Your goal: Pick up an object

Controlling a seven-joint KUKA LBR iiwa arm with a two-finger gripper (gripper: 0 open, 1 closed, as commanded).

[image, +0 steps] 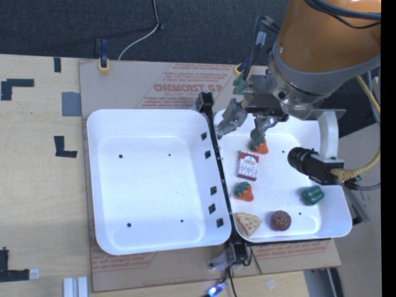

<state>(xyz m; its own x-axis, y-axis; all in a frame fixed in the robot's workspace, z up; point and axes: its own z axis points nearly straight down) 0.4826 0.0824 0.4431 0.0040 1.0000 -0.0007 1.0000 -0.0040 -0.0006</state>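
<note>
Dark carpet is running behind the bench (37, 122), which is carrying a cardboard sheet (179, 85) under two white bins. I'm reaching in over the right bin (331, 224), up at its far end. My jaws (244, 127) are hanging spread, not pinching anything: one finger (228, 119) is sitting over the divider between the bins, the other finger (260, 132) is pointing down at a small orange piece (262, 146), tip right against it or just above, can't tell which.

Relative to the jaws:
- red card packet (248, 166) is lying just below, toward the near edge
- strawberry-like toy (244, 192) is lying further that way, past the packet
- sandwich wedge (247, 223) and brown ball (281, 220) are sitting at the near end of the bin, well apart from me
- green piece (312, 195) is lying off toward the arm side, near the bin's outer wall
- black cylindrical fitting (309, 164) is sticking out over the bin on the arm side

Left bin (99, 166) is sitting beside the jaws, on the far side of the divider from the objects.
</note>
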